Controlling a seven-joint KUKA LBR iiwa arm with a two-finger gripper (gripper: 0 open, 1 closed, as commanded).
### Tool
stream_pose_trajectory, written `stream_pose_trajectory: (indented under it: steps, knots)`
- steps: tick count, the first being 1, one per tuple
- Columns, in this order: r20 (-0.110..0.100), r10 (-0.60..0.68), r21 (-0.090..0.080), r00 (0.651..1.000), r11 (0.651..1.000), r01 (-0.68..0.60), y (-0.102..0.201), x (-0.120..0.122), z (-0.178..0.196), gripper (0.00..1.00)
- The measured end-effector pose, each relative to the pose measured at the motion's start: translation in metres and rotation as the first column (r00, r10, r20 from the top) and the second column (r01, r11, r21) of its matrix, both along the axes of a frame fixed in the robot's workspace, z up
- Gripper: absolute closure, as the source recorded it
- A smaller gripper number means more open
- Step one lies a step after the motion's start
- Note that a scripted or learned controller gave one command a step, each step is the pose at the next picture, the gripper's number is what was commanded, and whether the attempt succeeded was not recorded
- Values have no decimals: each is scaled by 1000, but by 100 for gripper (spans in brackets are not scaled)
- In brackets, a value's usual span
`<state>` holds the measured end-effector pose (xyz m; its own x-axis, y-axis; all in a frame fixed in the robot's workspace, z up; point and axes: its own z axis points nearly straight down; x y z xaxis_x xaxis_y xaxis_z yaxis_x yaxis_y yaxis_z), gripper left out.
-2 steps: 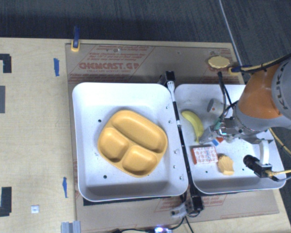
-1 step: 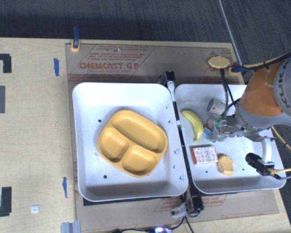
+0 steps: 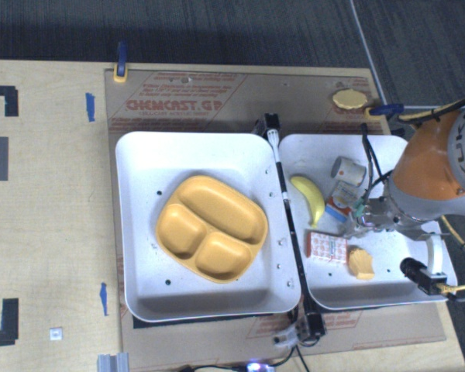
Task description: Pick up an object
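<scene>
In the right bin (image 3: 387, 285) lay a yellow banana (image 3: 309, 198), a red-and-white packet (image 3: 327, 247), a tan bread-like piece (image 3: 361, 263) and a grey cylinder (image 3: 347, 170), with none of them seen lifted. The claw (image 3: 362, 211) sat low among them just right of the banana, its state impossible to tell. The left bin (image 3: 139, 285) on the surface (image 3: 46, 231) held a yellow divided tray (image 3: 210, 228)
</scene>
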<state>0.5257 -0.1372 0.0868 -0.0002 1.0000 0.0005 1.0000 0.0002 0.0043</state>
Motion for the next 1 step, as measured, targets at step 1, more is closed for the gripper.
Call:
stream_pose_trajectory:
  steps: [1]
  knots:
    - [-1,0,0,1000,1000,0,0,0,-1,0]
